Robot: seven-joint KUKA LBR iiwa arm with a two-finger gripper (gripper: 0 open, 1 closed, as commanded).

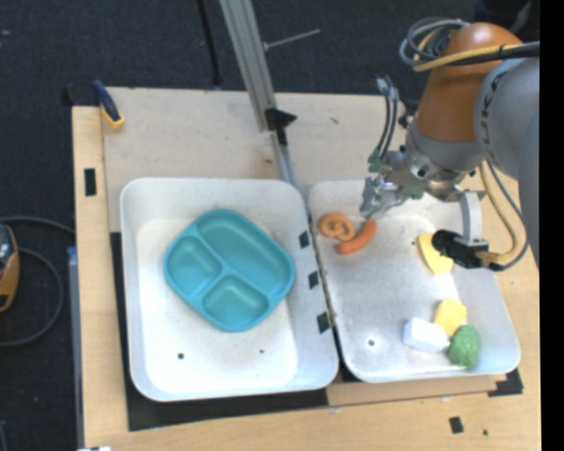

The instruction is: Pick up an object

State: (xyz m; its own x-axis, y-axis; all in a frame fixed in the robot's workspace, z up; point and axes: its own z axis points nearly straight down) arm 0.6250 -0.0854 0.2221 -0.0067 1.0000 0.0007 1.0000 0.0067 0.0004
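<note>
We read no lettering anywhere. The arm (pixel 470 92) leans in over the right bin (pixel 385 346); its gripper (pixel 376 198), grip state unclear to us, hangs just above the orange sausage (pixel 357 239).

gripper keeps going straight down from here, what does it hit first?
Most likely the orange sausage: the gripper hangs just above its upper end in the right bin. Depth is hard to judge from this slant, so it may land on the bin floor beside it instead.
</note>
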